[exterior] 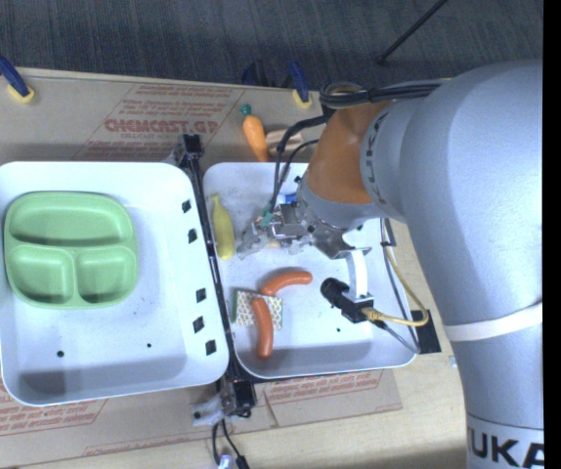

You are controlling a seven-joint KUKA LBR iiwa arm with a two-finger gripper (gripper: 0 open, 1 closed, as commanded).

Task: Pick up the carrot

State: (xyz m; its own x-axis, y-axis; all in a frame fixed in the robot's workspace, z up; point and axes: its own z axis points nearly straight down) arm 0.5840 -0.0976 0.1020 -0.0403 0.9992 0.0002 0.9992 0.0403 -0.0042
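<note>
Camera view. The carrot (253,135) lies outside both bins, on the cardboard-covered surface (153,115) just beyond the far rim of the right bin (388,355); it is orange with a small green tip at its far end. The gripper (279,225) sits inside the right bin, near that bin's far left part, well short of the carrot and on the wrong side of the rim. Whether the jaws are spread or pressed together cannot be told: the wrist and cabling mask them. Nothing is seen held.

Contents of the right bin: a yellow item (222,227) along the left wall, two sausage-like orange-red items (286,280) (263,335), and a small patterned piece (267,310) between them. The left bin holds a green divided tray (70,247).

Risks, as judgements:
- Wrong target. The sausage-like items match the carrot closely in colour and shape and lie nearer the gripper; a grasp at the present spot would likely take one of them, or the yellow item.
- Rim collision. Reaching the carrot calls for lifting clear of the far wall first; a low sideways move would strike it.
- Roll-away. The carrot is tapered and lies loose on flat card; an off-centre close could squirt it aside.
- Cable snag. Loose cables hang close to the wrist and bin edge.
</note>
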